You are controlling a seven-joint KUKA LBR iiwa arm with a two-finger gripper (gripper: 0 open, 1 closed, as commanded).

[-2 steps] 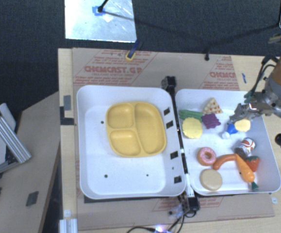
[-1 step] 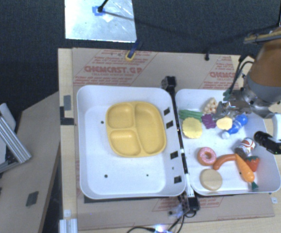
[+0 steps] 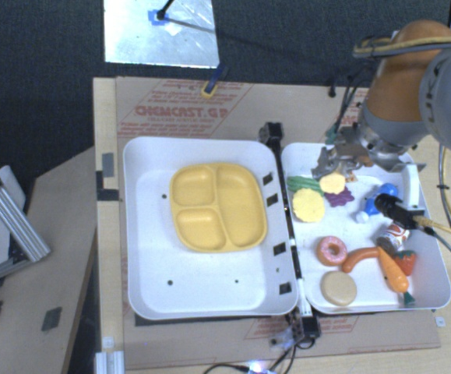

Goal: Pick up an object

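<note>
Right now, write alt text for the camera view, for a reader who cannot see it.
A grey and orange robot arm reaches from the right, its gripper low over the right white bin of toy food, just above a small yellow piece. The left white bin holds a yellow divided plate.

Red print on the cardboard sheet (image 3: 186, 109) at upper centre of the frame reads roughly "CHEMCAST GP"; the smaller lines are illegible.

The arm (image 3: 412, 76) runs off the right edge, and its gripper (image 3: 336, 162) covers the right bin's (image 3: 435, 287) back-left corner; fingers look too blurry to read.
</note>
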